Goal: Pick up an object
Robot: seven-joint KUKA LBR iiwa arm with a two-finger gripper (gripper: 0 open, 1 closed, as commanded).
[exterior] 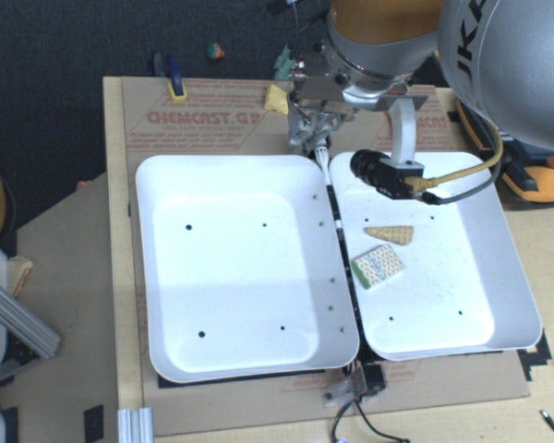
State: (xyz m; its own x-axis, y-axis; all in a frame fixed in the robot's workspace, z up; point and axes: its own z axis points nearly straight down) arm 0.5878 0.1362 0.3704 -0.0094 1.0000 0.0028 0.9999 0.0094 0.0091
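Two small objects lie in the right bin (499, 275), near its left wall. One is a tan wedge (391, 234); the other is a green-and-white patterned block (379, 267) just below it. My gripper (311, 141) hangs over the far end of the seam between the two bins, well above and to the left of both objects. Nothing shows in its grasp. A black fitting with a cable (385, 174) hangs from the arm over the far part of the right bin.
The left bin (166, 247) stands beside the right one. Behind the bins, on the cardboard base (203, 113), are a yellow-and-blue clamp (174, 77) and a yellow scrap (275, 99). The bulky grey arm (499, 44) covers the upper right.
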